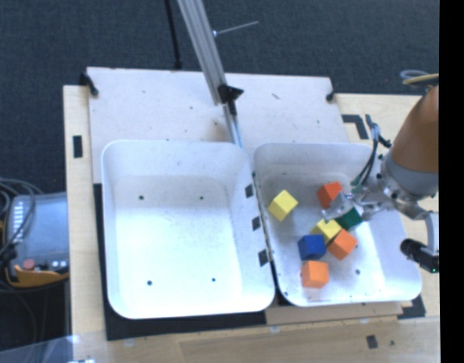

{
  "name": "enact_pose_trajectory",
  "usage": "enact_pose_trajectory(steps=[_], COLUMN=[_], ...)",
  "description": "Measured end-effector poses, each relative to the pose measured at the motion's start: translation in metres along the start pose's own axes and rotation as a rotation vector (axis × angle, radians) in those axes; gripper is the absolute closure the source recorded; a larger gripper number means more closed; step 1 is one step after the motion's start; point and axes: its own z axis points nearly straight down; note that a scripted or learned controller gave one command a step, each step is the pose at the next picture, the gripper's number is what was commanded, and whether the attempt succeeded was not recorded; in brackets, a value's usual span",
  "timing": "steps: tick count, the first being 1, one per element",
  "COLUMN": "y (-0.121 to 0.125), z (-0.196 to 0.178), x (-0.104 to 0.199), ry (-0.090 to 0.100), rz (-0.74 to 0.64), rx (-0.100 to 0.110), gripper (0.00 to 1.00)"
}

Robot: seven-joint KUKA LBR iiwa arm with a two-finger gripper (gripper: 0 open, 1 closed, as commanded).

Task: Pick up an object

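Note:
The right bin [292, 161] holds several small blocks. A yellow block [283, 204] lies apart toward the bin's left. An orange block [329, 194] sits farther right, and below it cluster a second yellow block [328, 228], a green block [350, 218], a blue block [311, 246] and two more orange blocks [342, 243] [314, 273]. My gripper [350, 205] reaches in from the right and hangs right over the green block, between it and the upper orange block. The wrist hides how its fingers stand.
The left bin [179, 229] lies beside the right one, sharing a raised middle rim. A slanted metal pole [205, 44] rises from the back of the bench. A grey box and cables [32, 237] sit off the bench's left edge.

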Motion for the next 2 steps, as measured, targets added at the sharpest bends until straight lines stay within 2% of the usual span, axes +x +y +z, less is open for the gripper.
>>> enact_pose_trajectory(steps=[1, 2], y=[0.0009, 0.0066], z=[0.0341, 0.0355], x=[-0.0053, -0.0074], ry=[-0.002, -0.01], rz=[0.001, 0.002], rx=[-0.013, -0.033], gripper=[0.0, 0.0])
